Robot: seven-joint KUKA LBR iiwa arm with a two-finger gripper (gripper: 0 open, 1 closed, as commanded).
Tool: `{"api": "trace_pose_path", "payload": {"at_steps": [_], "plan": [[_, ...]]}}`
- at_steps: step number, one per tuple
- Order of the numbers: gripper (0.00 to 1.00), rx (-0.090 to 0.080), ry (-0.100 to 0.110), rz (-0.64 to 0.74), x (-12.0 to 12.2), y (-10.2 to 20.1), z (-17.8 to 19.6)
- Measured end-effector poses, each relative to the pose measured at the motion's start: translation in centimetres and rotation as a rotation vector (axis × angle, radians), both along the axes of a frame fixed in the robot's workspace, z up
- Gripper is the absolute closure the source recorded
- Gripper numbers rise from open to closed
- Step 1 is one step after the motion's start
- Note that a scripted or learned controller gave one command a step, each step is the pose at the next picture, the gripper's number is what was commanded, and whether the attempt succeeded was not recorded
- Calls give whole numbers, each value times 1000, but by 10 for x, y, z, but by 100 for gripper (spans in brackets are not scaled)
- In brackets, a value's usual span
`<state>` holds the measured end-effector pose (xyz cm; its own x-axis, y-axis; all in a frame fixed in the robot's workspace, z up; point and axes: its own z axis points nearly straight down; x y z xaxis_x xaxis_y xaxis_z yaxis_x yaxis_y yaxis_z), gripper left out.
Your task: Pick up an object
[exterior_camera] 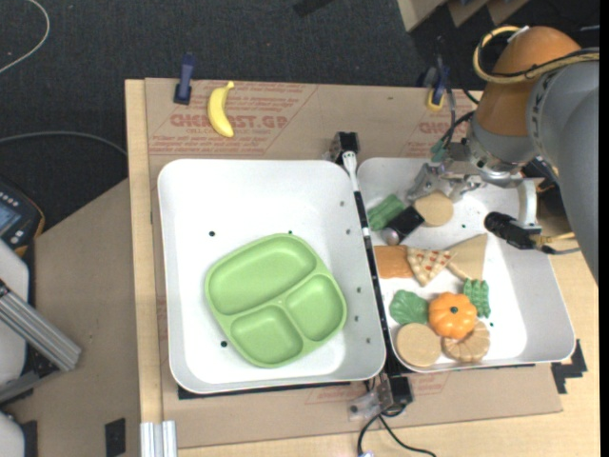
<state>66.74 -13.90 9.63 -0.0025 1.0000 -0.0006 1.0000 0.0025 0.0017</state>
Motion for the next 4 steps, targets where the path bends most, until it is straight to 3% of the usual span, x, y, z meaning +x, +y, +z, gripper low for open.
{"api": "trace_pose_path", "payload": {"at_steps": [1,2,3,4], "plan": [[100,4,3,2,-57,65,93],[100,4,6,1,-114,114,128],[100,3,14,-4,-185,127,86],[100,3,5,0,-189,153,88]]}}
